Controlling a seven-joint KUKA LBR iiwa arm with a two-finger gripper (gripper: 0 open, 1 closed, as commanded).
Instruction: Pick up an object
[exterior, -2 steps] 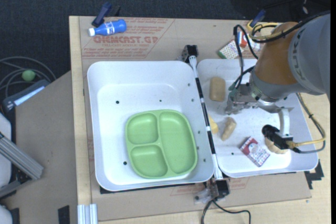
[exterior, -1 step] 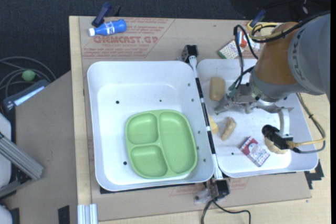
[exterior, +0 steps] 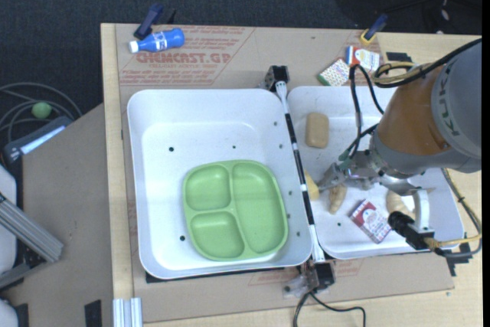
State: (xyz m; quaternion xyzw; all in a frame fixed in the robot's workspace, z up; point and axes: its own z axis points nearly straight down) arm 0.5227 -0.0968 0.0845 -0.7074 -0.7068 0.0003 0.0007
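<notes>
Camera view: bench [exterior: 191, 57] print reads "CHEMCAST"; red packet [exterior: 370, 220] label unreadable.

Two white bins [exterior: 145, 119], one green divided plate [exterior: 233, 208], one blue bottle [exterior: 158, 40], one tan block [exterior: 317, 129], one red-and-white packet [exterior: 370, 219].

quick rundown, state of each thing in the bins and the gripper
green divided plate: flat in the left bin, compartments bare
tan block: lying loose in the right bin
red and white packet: lying flat, untouched
small yellowish piece: on the bin floor beside the gripper
gripper: low in the right bin, grip not discernible
</notes>
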